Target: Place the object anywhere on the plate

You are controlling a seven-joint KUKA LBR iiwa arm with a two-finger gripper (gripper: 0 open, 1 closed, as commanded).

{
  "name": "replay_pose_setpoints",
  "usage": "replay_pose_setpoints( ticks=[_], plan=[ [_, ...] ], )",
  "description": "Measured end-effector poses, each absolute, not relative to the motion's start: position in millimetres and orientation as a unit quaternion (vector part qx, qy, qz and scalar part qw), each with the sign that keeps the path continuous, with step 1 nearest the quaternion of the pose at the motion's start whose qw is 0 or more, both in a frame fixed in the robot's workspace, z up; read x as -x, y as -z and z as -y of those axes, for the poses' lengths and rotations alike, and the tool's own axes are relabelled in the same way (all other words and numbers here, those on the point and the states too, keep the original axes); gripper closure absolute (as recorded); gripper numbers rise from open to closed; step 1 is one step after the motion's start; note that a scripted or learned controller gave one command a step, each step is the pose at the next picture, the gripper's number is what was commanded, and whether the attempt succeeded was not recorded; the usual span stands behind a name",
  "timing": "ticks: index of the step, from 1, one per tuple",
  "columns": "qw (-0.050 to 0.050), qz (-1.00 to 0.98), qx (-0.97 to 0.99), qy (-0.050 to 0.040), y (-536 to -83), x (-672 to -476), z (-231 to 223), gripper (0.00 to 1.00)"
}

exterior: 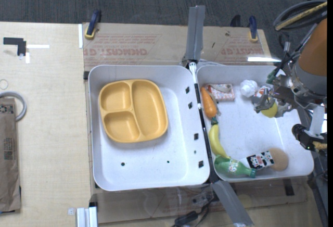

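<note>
A yellow divided plate [133,111] lies in the left bin [151,174], toward its back left. Over the back right part of the right bin [291,168], my gripper [269,103] reaches in from the right. A small yellow object [270,111] sits between its fingers, partly hidden by them. The gripper is shut on that object, far to the right of the plate.
In the right bin lie a carrot [208,103], a banana [215,139], a green bottle [233,167], a snack packet [220,91], a white crumpled item [248,86], a black-and-white carton [260,160] and a tan round item [279,158]. A metal divider [196,43] runs between the bins.
</note>
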State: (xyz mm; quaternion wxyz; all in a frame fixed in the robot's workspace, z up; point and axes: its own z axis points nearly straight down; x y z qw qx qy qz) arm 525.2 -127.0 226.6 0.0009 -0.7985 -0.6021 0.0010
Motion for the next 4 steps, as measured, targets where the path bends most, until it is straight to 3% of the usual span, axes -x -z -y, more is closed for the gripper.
replay_pose_setpoints(
  ticks=[1, 2, 3, 4],
  plan=[
    [0.001, 0.586, 0.81, -0.0027, -189.9, -494.2, 45.0, 1.0],
    [0.002, 0.701, 0.713, -0.0025, -190.1, -477.2, -34.1, 1.0],
    [0.0, 0.706, 0.709, -0.002, -190.4, -565.6, -23.1, 1.0],
    [0.0, 0.684, 0.729, -0.0022, -192.8, -612.6, 35.8, 1.0]
  ],
)
